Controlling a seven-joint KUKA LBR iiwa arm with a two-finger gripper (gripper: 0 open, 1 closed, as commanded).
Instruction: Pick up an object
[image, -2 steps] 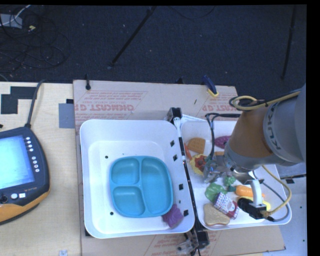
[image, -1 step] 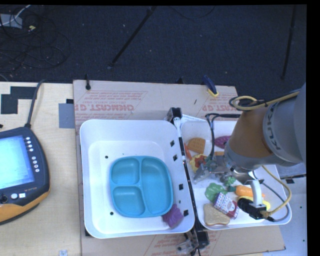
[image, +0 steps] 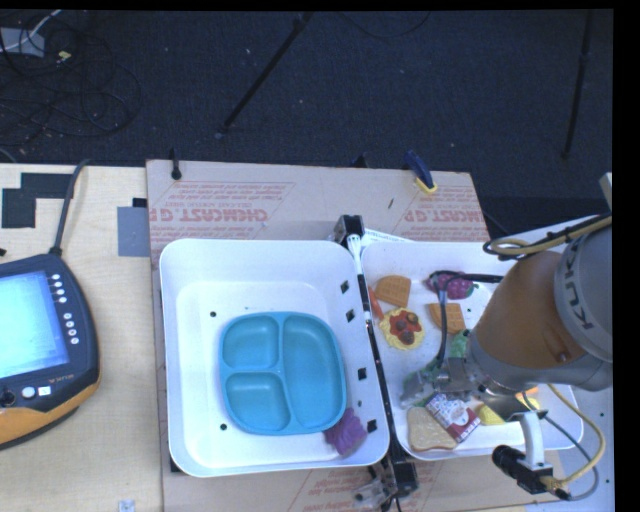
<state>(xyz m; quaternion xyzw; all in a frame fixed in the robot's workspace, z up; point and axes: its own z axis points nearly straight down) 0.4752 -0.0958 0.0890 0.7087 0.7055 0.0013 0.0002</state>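
Currently my gripper, spread unreadable, hovers at nine o'clock of the bread slice: light, soft; pinch its edges.

Dark carpeted floor behind the bench, black cables trailing across it at left. Light plywood benchtop with a brown cardboard sheet on top. Blue-screened orange-and-grey handheld control pendant far left.
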